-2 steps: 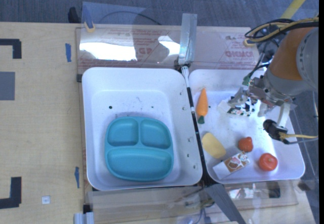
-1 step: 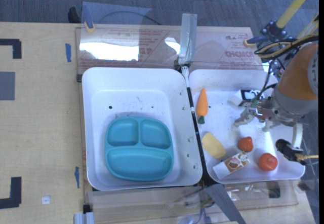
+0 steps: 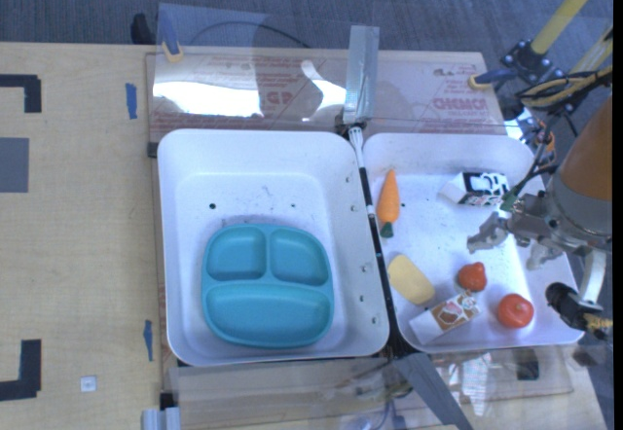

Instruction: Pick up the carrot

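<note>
The carrot point(image 3: 388, 197), orange with a green tip, lies lengthwise against the left wall of the right bin point(image 3: 428, 154). My gripper point(image 3: 511, 245) hangs over the right side of that bin, well to the right of the carrot and apart from it. Its fingers stand open with nothing between them; one grey fingertip point(image 3: 484, 238) points left toward the bin's middle.
In the right bin lie a yellow piece point(image 3: 410, 279), a small red fruit point(image 3: 472, 275), a red tomato point(image 3: 514, 310), a small carton point(image 3: 451, 312) and a black-and-white item point(image 3: 482, 187). A teal divided plate point(image 3: 268, 284) sits in the left bin point(image 3: 253, 151).
</note>
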